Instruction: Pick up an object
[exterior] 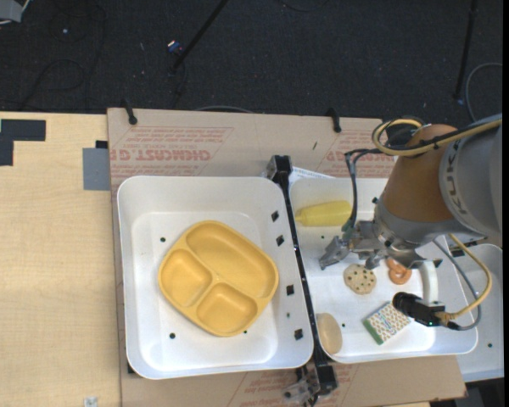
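The one readable print is on the brown cardboard sheet (178,142) lying under the two bins, at twelve o'clock from the left bin (136,219). It is red block lettering inside a red outlined frame, seen upside down; it appears to read "CHEMCRZT" or something close, followed by further letters too faint to make out.

The bench (42,270) is pale wood, with a brown cardboard sheet (195,147) laid flat on it. Two shallow white bins rest side by side on the cardboard, the left bin (144,227) touching the right bin (458,346) along a black divider (293,261).
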`<state>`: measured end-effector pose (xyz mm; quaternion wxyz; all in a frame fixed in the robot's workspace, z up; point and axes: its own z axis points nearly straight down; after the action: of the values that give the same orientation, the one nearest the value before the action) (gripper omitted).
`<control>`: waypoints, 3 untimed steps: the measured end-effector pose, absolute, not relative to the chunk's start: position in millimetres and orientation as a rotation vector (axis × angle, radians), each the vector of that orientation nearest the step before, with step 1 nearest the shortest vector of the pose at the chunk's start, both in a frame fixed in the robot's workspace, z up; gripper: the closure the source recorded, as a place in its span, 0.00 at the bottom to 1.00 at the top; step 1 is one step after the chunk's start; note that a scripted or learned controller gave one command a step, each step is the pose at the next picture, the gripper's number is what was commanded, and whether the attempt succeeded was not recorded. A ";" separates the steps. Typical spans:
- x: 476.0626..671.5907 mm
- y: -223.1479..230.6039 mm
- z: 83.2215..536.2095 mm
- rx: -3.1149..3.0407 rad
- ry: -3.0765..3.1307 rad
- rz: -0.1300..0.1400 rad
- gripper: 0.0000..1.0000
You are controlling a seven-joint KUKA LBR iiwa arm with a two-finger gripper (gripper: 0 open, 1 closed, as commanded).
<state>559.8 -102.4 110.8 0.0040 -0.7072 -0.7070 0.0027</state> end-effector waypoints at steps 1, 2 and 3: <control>560.5 -103.9 124.2 -2.223 -2.212 0.006 1.00; 565.5 -108.3 168.0 -2.224 -2.220 -0.001 1.00; 566.2 -109.2 212.8 -2.222 -2.223 -0.002 1.00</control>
<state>566.2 -109.2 212.8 -0.0007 -0.7069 -0.7073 -0.0005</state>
